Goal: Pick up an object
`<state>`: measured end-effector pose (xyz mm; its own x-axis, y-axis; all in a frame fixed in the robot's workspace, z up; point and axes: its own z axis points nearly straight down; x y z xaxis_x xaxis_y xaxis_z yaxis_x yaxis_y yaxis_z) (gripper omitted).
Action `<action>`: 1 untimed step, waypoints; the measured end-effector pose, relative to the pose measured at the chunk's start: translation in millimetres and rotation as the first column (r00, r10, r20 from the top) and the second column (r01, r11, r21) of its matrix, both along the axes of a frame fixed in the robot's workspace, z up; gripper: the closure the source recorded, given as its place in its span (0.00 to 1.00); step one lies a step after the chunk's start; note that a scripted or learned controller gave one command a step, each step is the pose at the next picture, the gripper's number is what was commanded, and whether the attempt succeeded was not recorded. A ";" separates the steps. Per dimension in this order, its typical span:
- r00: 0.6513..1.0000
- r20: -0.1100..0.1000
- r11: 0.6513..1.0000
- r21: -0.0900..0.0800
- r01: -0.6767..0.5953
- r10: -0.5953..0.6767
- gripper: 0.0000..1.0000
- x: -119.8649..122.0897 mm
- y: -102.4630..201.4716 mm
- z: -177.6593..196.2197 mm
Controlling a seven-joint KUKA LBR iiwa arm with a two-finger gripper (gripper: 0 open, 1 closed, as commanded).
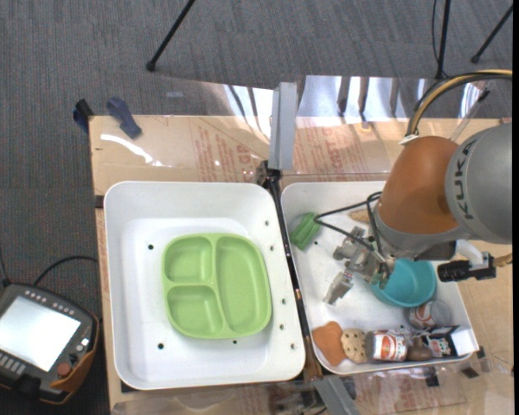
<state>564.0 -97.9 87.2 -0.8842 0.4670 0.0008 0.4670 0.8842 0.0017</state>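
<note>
In the right bin [301, 296] the loose objects lie mostly along the near wall and the far left corner. A teal bowl [408, 285] sits near the bin's right side, partly covered by the arm's wrist. Along the near edge lie an orange-brown flat piece [329, 341], a round cracker-like disc with dark dots [355, 344] touching it, a small can with a red and white label [386, 347] lying on its side, and a dark packet [438, 344] at the near right corner. A small green block [304, 230] rests tilted by the left wall, well apart from the rest.

The pincer [337, 289] hangs over the bare white floor in the middle of this bin, just left of the teal bowl. Its metal fingers point down and to the left; nothing shows between them, and whether they stand apart or together cannot be told. Above it the arm's orange band [419, 188] and grey link [493, 184] reach in from the right.

The left bin [125, 206] holds a light green divided plate [216, 285] with three compartments, lying flat near its middle. Both bins rest side by side on the counter [199, 145]. On the floor at lower left lies a handheld control pendant with a screen [35, 340].
</note>
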 end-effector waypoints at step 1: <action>1.000 0.001 1.000 0.000 -0.003 0.003 1.00 0.7 0.6 9.9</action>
<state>564.7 -97.4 97.2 -0.8858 0.4641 0.0002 0.4641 0.8858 0.0023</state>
